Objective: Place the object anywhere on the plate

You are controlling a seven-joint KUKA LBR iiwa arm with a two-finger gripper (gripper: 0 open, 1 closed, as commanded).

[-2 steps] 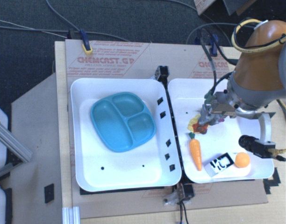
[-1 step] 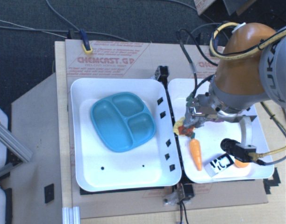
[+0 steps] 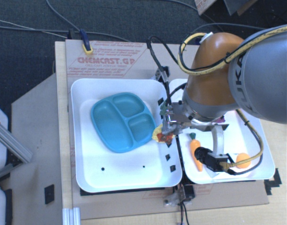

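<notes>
Closest to us looms the arm's wrist (image 3: 214, 74), its orange band and grey housing covering the divide between the two bins. Below it, the end effector (image 3: 168, 130) hangs over the right rim of the left bin (image 3: 120, 172), just beside the edge of the blue plate (image 3: 122, 121). A small yellow and red object (image 3: 161, 135) sits at its tips; we cannot tell whether it is actually pinched or merely lying beneath, and we cannot tell whether the tips are apart or together.

The plate lies tilted in the left bin, three compartments showing. In the right bin (image 3: 256, 172) we see a carrot (image 3: 196, 152) and an orange piece (image 3: 243, 160), with a black cable looped close by them.

Our worries, as we judge them: if the hold on the object is weak or absent, travel toward the plate would leave it on the rim or drop it into the bin floor short of the plate. The object sits right at the plate's edge, so an early release could land it against the raised lip and let it roll off. A low pass could also nudge the plate itself, since it rests loosely. The dangling cables near the wrist might snag too.
</notes>
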